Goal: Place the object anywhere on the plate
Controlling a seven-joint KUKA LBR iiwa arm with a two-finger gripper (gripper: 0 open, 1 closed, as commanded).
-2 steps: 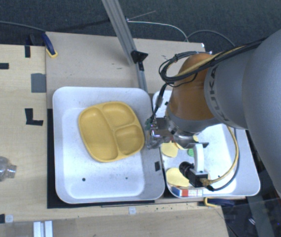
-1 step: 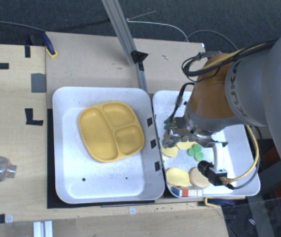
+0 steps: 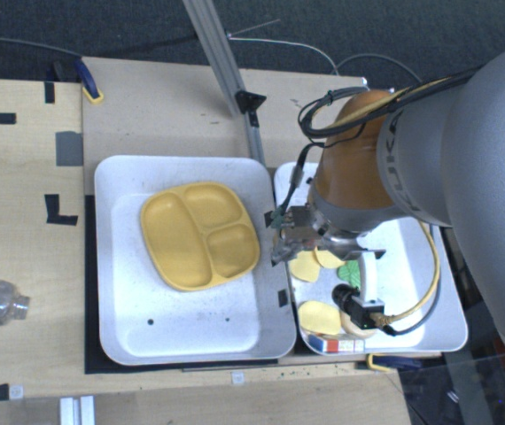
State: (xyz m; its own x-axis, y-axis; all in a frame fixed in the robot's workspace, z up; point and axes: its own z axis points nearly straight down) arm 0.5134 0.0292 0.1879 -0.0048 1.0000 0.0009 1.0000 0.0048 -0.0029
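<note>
the claw [image 3: 290, 237] hangs low over the left edge of the right bin [image 3: 447, 326], right of frame centre; whether it is clenched or released i cannot tell. pale yellow pieces [image 3: 316, 262], probably the object, lie just below-right of it. the yellow plate [image 3: 201, 234] sits left, in the left bin [image 3: 128, 326].

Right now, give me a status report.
Gripper low in right bin, fingers unclear. Yellow pieces beside it. Plate in left bin, nothing on it.
</note>
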